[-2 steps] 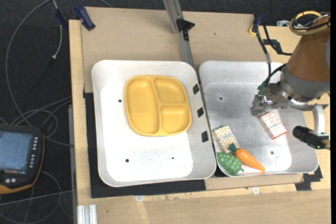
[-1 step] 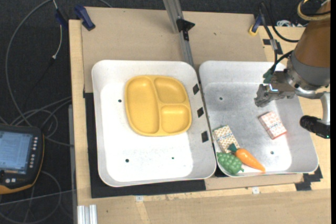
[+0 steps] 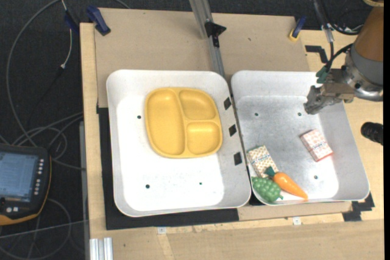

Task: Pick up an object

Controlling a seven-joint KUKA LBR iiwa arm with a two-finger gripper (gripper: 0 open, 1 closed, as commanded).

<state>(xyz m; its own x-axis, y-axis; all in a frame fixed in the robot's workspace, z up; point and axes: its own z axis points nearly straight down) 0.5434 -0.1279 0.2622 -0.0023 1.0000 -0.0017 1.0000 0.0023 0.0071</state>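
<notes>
In the right bin (image 3: 341, 192), below the gripper (image 3: 315, 101) whose fingers' opening I cannot tell, lies a small box (image 3: 316, 145), likely light, stiff cardboard, best pinched across its narrow sides, with a toy carrot (image 3: 289, 184) further down.
</notes>
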